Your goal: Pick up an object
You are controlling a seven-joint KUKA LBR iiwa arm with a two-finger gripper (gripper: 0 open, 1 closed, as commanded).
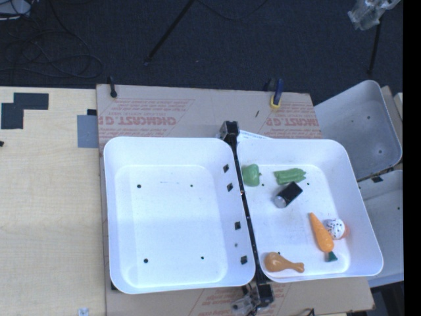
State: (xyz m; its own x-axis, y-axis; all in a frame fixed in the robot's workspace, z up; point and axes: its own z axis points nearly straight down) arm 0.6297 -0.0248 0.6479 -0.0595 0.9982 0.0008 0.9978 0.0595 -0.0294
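Bench, two bins | hand raised far right | grip state unclear

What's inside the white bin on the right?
The right bin holds two green toys, a black and silver block, an orange carrot, a spotted white ball and a tan drumstick-shaped toy. Whatever lies beneath them is covered.

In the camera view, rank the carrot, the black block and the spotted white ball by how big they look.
Largest to smallest:
1. carrot, clearly the longest
2. black block
3. spotted white ball
The last two look close in size, so that order is uncertain.
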